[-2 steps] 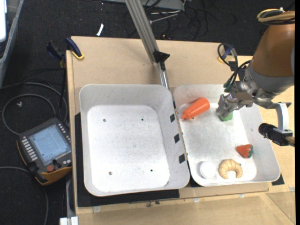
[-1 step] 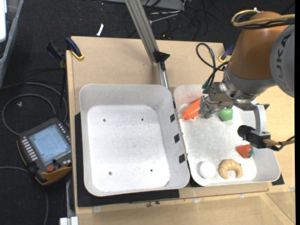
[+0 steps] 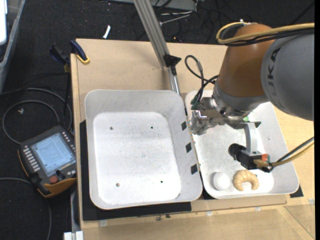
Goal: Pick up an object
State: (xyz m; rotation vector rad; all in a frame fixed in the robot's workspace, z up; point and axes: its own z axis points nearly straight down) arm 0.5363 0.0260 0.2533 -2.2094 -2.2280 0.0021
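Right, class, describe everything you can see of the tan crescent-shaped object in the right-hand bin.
The tan crescent looks like a small croissant: golden-brown, ridged, curved, with both tips pointing to the near rim. It lies flat on the floor of the right bin, close beside a white ball; whether they touch is unclear.

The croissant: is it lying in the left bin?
No, the croissant lies in the right bin, beside a white ball.

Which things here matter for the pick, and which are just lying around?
For the job: hand; white ball; croissant-shaped piece; right bin that holds both.

Lying about: left bin; teach pendant on the floor; clamp at the bench corner.
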